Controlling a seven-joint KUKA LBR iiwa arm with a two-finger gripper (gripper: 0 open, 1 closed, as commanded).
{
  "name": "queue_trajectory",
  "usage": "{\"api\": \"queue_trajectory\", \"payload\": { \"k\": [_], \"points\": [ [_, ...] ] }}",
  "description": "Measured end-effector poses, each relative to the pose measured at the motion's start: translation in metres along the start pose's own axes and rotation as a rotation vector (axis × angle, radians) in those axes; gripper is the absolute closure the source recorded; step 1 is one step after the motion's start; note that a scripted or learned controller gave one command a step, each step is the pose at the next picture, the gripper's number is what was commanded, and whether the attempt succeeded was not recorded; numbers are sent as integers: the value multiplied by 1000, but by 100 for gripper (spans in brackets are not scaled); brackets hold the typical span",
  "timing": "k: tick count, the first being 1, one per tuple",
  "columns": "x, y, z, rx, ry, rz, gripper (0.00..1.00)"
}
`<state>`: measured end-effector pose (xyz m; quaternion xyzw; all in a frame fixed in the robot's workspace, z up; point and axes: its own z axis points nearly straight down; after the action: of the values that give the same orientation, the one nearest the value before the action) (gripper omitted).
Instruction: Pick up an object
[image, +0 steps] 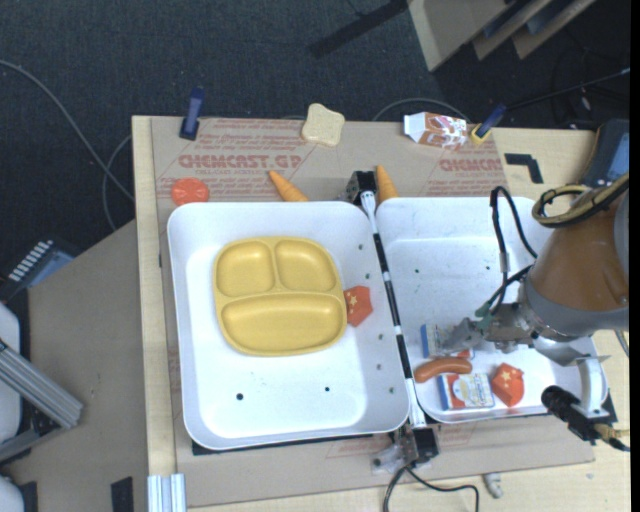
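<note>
Lying in the right bin (440, 235), just left of the gripper (468, 333), a sausage (441, 368) is seen with its long axis running left-right, tilted slightly up toward the right. A red piece (509, 385) is placed right of it. Whether anything is clamped cannot be told.

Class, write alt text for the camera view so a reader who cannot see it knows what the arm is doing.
The arm's tool hangs low in the right bin, just above a sausage beside a carton and a strawberry. The left bin holds a yellow tray and a red piece.
</note>
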<state>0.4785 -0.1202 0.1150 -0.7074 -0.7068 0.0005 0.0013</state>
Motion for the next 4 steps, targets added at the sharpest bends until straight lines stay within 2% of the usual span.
{"api": "queue_trajectory", "payload": {
  "k": [1,2,3,4],
  "points": [
    [0,0,-10,-2,-1,1,100],
    [0,0,-10,-2,-1,1,0],
    [17,2,28,-4,0,-1,0],
    [17,3,17,-12,-4,1,100]
  ]
}}
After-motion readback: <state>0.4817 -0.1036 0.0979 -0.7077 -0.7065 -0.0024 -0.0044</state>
